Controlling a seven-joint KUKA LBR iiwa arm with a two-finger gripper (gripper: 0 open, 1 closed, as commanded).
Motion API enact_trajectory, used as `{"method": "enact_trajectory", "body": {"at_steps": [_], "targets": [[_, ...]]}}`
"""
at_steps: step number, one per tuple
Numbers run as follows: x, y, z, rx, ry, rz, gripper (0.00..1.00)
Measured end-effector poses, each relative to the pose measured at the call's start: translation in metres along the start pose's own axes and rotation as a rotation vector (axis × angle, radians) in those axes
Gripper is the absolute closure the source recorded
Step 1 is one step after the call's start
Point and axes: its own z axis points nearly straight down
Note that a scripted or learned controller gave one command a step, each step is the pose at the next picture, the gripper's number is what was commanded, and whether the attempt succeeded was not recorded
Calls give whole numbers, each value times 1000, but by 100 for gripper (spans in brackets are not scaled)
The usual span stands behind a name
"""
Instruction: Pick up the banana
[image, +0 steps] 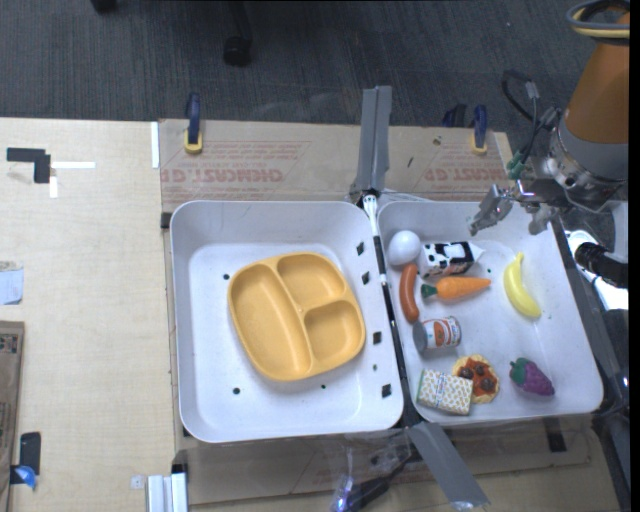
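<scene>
The yellow banana (520, 287) lies in the right bin (575, 345), near its right wall, curved and pointing toward the back. My gripper (514, 217) hangs over the back right part of that bin, a little behind the banana and apart from it. Its two fingers (488, 213) stand open with nothing between them. The grey arm with its orange band comes in from the upper right corner.
Left of the banana lie a carrot (461, 288), a cow-patterned carton (447, 258), a white ball (404, 245), a sausage (408, 292) and a small can (437, 333). Grapes (533, 376), a pizza slice (477, 375) and a cracker (444, 391) sit nearer the front. The left bin (200, 300) holds a yellow divided plate (297, 315).
</scene>
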Motion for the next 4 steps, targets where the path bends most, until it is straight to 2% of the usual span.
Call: {"method": "enact_trajectory", "body": {"at_steps": [1, 2, 3, 4], "targets": [[-10, 55, -90, -3, -1, -123, 0], [-33, 31, 58, -1, 0, -226, 0], [-79, -16, 155, -3, 0, -348, 0], [-98, -14, 174, -5, 6, -346, 0]]}}
